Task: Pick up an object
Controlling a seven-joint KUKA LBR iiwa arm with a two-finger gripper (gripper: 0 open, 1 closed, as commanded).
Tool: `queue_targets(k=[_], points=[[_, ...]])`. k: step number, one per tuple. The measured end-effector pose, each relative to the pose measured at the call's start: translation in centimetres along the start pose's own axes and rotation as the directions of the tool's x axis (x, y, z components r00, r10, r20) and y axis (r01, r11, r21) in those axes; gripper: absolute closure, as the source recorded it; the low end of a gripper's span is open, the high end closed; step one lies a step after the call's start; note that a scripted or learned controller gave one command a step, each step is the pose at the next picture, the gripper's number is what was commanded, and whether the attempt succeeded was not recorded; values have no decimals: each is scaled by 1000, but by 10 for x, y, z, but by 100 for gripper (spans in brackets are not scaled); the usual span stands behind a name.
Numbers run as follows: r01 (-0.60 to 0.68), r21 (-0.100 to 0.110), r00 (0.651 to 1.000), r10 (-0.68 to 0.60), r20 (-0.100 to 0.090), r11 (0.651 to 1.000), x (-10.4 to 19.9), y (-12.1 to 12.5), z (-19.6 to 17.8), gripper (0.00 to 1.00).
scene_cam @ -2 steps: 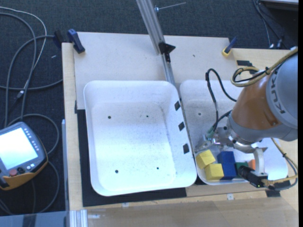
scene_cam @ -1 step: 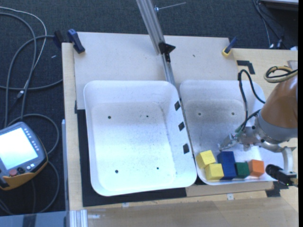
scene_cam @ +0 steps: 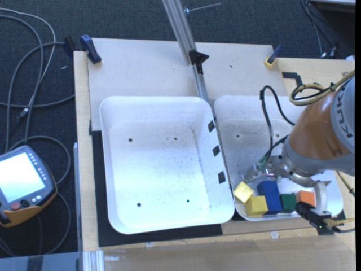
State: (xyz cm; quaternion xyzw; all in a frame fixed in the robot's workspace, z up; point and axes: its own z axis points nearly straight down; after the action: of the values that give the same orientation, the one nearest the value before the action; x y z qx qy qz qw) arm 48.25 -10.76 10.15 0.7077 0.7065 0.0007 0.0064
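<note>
Several small blocks lie huddled in the near corner of the right bin (scene_cam: 237,123): a yellow block (scene_cam: 243,192), a second yellow block (scene_cam: 256,205), a blue block (scene_cam: 270,195), a green block (scene_cam: 288,201) and an orange block (scene_cam: 307,197). My gripper (scene_cam: 271,174) hangs low over this bin, just behind the blue block, under the grey wrist and orange band (scene_cam: 316,131). The wrist body hides its tips, and I see no block lifted off the bin floor.
The left bin (scene_cam: 113,117) stands beside the right one, with a row of black clips along the shared wall. A metal pole (scene_cam: 179,24) slants in from the top. A teach pendant (scene_cam: 22,182) and cables lie on the floor at the left.
</note>
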Motion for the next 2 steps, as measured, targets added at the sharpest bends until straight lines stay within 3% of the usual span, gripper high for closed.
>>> queue_targets(k=[1, 2], points=[[9, 2, 1000, -8, -11, 1000, 66, 1, -102, 0], [3, 3, 1000, -3, -6, 1000, 17, 0, -11, 0]])
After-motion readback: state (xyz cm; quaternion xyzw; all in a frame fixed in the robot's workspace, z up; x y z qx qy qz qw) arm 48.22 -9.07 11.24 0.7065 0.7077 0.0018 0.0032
